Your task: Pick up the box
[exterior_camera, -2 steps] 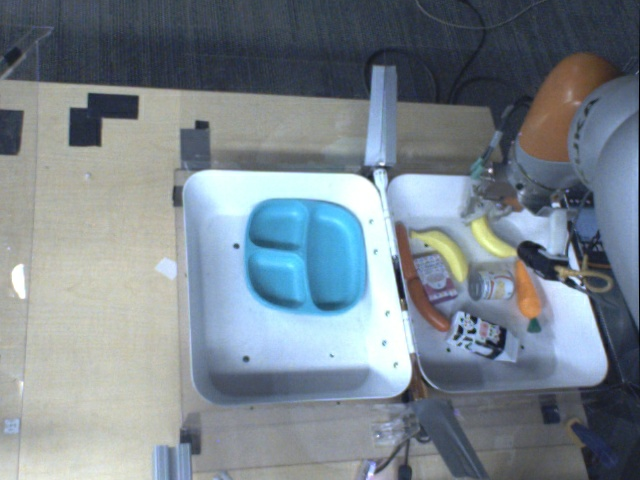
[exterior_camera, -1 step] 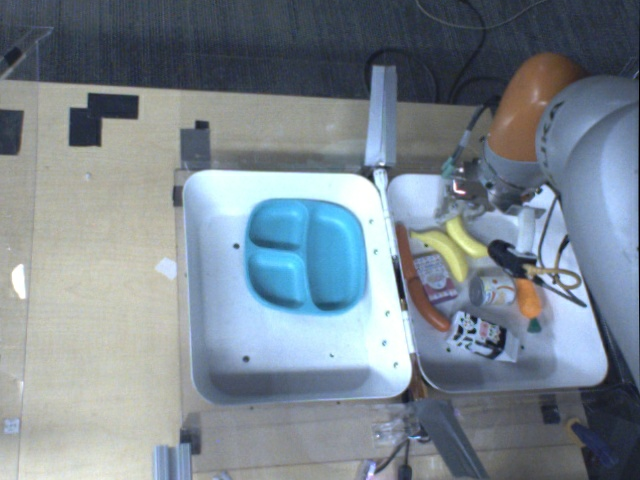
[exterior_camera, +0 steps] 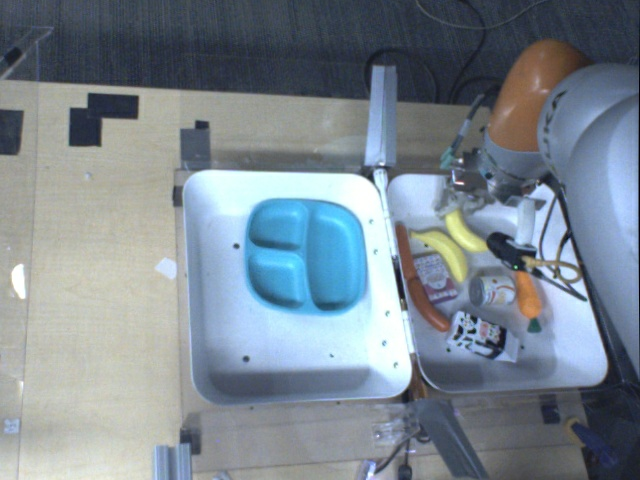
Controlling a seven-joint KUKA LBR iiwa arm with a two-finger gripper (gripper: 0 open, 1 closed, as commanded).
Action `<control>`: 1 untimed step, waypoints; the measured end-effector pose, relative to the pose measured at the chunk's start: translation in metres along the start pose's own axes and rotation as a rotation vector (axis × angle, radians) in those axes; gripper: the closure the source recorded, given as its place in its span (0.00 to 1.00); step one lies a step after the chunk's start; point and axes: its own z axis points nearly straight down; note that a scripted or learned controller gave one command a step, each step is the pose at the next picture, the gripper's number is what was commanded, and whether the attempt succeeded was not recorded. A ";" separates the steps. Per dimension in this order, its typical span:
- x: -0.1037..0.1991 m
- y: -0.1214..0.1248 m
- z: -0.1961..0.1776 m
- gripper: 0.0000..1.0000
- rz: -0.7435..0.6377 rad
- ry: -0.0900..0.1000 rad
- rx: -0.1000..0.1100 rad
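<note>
Even, bright overhead light; soft shadows along inner walls of left bin (exterior_camera: 200, 298). Mild glare on bench (exterior_camera: 90, 268). Focus slightly soft throughout.

1. A robotics lab or test cell: a wooden bench (exterior_camera: 90, 298) carries two shallow white bins (exterior_camera: 200, 298) set side by side between metal brackets (exterior_camera: 381, 113).
2. Black tape markers (exterior_camera: 100, 116) sit on the bench top.
3. Loose cables (exterior_camera: 480, 8) trail over dark carpet behind.
4. The right bin holds toy food and oddments as test objects.
</note>
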 end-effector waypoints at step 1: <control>-0.017 0.002 -0.019 1.00 0.069 0.000 0.000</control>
